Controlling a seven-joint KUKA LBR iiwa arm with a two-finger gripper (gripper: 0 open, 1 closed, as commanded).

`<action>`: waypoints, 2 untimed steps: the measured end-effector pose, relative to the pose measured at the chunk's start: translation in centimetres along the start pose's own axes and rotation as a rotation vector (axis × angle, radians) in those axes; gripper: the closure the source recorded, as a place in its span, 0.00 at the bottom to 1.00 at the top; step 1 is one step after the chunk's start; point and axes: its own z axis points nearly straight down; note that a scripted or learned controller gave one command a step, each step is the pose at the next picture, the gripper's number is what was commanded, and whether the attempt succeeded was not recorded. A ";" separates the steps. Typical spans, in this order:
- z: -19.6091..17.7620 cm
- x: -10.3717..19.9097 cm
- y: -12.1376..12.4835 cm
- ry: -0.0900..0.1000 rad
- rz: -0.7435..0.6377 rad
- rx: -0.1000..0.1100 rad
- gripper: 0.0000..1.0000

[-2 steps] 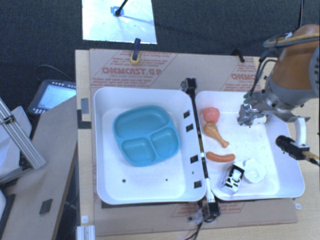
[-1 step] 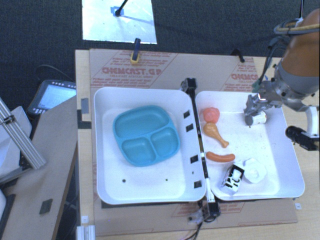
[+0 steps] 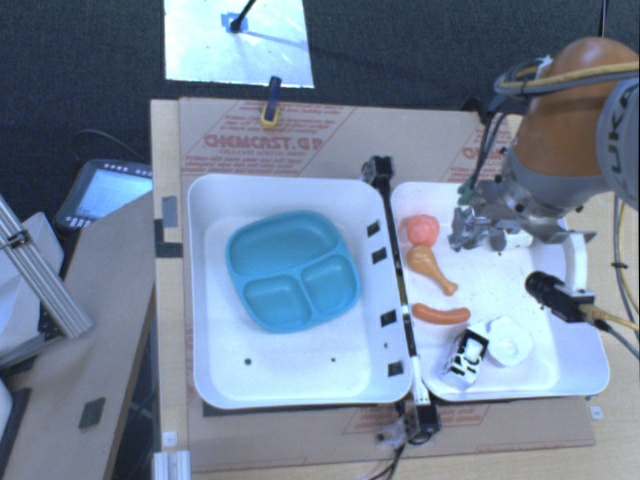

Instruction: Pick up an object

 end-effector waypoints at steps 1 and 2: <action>0.8 4.7 -0.5 -0.001 0.001 -0.001 1.00; 2.5 9.2 -2.7 0.000 0.000 0.001 1.00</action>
